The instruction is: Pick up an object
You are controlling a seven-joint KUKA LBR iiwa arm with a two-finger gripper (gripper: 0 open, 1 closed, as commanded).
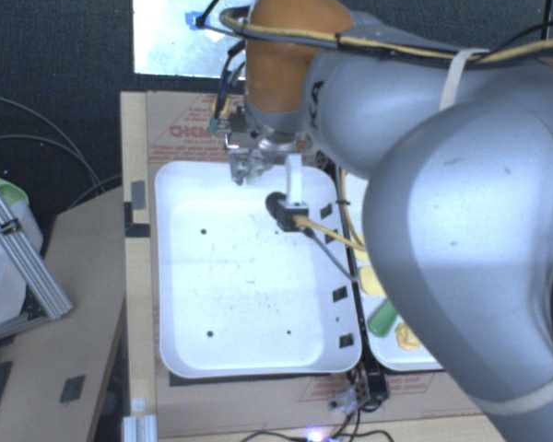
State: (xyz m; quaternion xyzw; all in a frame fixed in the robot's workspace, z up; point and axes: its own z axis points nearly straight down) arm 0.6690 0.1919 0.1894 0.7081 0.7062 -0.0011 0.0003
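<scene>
White plastic shows bare across the left bin, while the objects to pick from, a green piece and yellow ones, lie in the right bin, mostly hidden under the grey arm. The jaws hang over the left bin's far edge with nothing between them; whether they stand wide or narrow I cannot tell. I judge the pick not yet begun: the next move calls for carrying over the right bin and descending on one object.

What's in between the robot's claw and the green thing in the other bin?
In the camera view, between the gripper and the green object lie bare white floor of the left bin, a yellow cable and the bins' rims.
</scene>
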